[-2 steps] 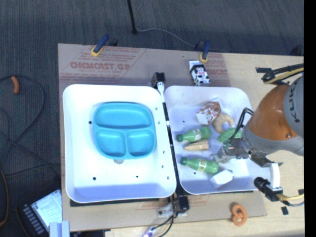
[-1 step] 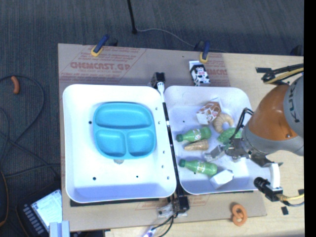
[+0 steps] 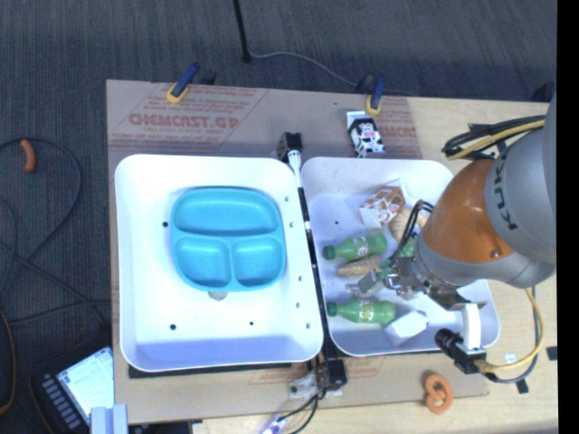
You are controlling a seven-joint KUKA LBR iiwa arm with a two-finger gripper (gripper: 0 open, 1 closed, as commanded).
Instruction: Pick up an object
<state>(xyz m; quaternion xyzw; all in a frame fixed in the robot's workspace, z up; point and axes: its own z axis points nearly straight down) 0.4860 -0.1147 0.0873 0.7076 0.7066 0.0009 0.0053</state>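
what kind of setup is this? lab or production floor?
Likely a robotics lab bench: two shallow white plastic bins on a clamped cardboard sheet, loose black cables over grey carpet, and a grey-and-orange arm reaching into mixed test objects.

Right bin (image 3: 318,242): crowded. Two green bottles (image 3: 355,247), a tan packet (image 3: 382,204) and a white block (image 3: 406,325) surround the arm (image 3: 470,229), leaving narrow gaps. Left bin (image 3: 136,269): blue tray (image 3: 226,238) occupies centre; margins appear passable.
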